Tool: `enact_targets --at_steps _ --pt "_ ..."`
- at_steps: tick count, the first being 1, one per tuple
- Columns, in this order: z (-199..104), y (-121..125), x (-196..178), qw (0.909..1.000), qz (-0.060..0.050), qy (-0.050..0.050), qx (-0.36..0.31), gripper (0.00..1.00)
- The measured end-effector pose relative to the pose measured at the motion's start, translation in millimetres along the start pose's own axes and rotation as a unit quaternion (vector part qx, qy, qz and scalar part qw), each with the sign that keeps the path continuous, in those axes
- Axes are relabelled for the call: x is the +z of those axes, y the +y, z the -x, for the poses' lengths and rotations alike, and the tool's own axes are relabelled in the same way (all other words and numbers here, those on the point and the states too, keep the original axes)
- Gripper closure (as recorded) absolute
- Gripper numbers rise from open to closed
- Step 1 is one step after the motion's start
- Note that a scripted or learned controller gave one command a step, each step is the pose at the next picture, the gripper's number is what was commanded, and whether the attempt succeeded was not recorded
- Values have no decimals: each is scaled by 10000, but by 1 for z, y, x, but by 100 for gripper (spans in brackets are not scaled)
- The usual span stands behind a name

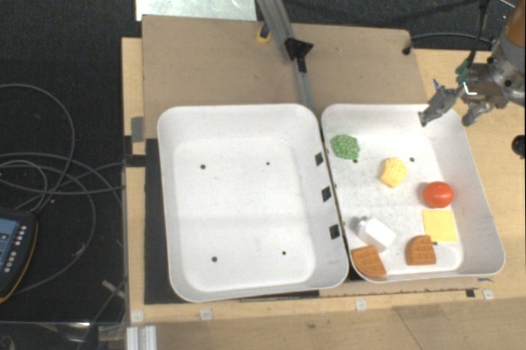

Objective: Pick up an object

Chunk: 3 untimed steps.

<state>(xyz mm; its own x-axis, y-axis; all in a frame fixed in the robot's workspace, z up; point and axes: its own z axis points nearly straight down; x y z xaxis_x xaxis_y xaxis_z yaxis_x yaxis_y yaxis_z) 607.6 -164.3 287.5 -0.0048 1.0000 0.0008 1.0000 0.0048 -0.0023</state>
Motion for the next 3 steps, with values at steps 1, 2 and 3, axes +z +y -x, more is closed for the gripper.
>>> enact_targets --at_steps 1,2,3 --pt "0 1 -3 10000 21 -7 -6 0" --pt "8 3 56 10000 -5 -5 21 0" --pt "6 4 119 10000 -3 0 19 0"
